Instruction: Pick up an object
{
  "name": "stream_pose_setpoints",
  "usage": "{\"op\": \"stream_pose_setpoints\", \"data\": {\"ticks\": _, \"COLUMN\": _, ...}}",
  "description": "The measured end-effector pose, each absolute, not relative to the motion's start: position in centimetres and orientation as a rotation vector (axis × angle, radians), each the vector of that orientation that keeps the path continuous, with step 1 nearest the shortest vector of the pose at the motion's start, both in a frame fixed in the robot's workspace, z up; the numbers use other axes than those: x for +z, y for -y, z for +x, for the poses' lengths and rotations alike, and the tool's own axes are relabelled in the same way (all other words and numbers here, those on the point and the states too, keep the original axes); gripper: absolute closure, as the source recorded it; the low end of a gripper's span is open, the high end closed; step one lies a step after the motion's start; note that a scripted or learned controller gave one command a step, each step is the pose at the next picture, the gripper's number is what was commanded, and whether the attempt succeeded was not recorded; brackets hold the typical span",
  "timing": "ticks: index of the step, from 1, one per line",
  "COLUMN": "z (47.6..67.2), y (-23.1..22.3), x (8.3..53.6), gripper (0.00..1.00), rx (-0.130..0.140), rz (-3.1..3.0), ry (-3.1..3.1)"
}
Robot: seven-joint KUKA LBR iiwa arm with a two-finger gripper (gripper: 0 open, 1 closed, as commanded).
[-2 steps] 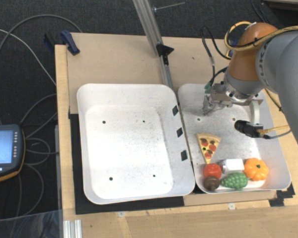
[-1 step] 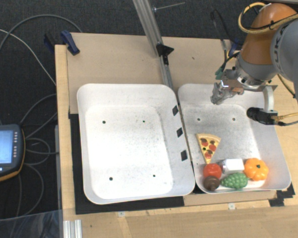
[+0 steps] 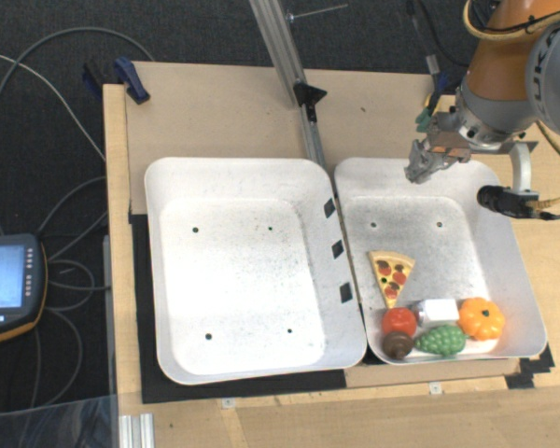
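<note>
Up at the right bin's (image 3: 504,250) far rim hangs the pincer (image 3: 422,169), its state unclear. Well apart, along the near wall, lie a pizza slice (image 3: 390,276), tomato (image 3: 399,321), white block (image 3: 440,311), orange pumpkin (image 3: 481,317) and green cluster (image 3: 441,341).

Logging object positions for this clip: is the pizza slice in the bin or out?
In: the pizza slice lies flat on the right bin floor, above the toy pile.
</note>
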State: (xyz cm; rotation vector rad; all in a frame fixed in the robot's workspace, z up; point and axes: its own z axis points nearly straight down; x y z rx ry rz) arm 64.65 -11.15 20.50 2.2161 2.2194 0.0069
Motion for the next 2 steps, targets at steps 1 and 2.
{"op": "stream_pose_setpoints", "data": {"ticks": 1, "z": 62.8, "y": 5.8, "x": 22.1, "gripper": 1.0, "rx": 0.003, "rz": 2.216, "ry": -2.231}}
{"op": "stream_pose_setpoints", "data": {"ticks": 2, "z": 60.6, "y": 0.9, "x": 21.5, "gripper": 1.0, "rx": 0.0, "rz": 2.218, "ry": -2.232}}
